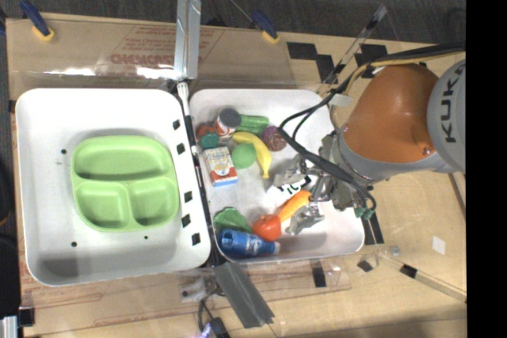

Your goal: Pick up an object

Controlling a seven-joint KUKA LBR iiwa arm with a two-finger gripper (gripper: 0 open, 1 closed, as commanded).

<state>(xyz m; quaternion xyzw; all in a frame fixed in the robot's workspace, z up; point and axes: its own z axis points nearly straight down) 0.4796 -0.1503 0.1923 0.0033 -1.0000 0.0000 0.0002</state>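
I see the gripper (pixel 305 206) low in the right bin (pixel 348 237), right over the carrot (pixel 283 211), which lies at a slant near the bin's front wall. I cannot tell whether the carrot is actually caught. Behind the carrot lies a banana (pixel 255 148) with a green ball (pixel 243 155) against it. A blue bottle (pixel 245 243) lies in front of the carrot. Left of the carrot's bin, the other bin (pixel 40 170) holds a green tray (pixel 123 182).

A robotics lab: clamped cardboard bench (pixel 238 39), two white bins (pixel 32 194).
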